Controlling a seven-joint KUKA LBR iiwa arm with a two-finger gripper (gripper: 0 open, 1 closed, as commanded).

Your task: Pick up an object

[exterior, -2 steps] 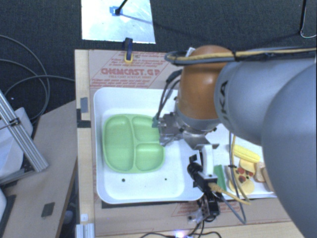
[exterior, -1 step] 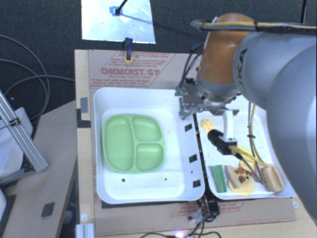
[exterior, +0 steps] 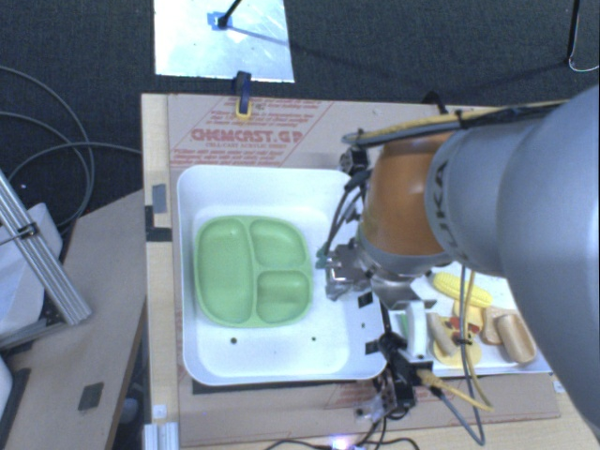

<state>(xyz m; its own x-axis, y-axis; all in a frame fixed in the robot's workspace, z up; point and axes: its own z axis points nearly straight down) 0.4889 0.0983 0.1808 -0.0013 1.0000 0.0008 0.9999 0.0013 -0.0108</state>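
A light green divided plate (exterior: 251, 270) lies flat in the left white bin (exterior: 217, 184). The grey arm with its orange band (exterior: 403, 204) hangs over the seam between the two bins and hides most of the right bin. My gripper (exterior: 339, 276) sits low beneath the wrist, just right of the plate's edge and over the left bin's right side. In the right bin I see a yellow corn cob (exterior: 466, 289), a tan bun-shaped piece (exterior: 512, 337) and a small green and white item (exterior: 413, 327).
Cables run down from the wrist to the bench's front edge (exterior: 398, 392). Both bins rest on a cardboard sheet (exterior: 248, 125). A metal frame (exterior: 42, 270) stands at the left and a shiny plate (exterior: 225, 26) lies on the floor behind.
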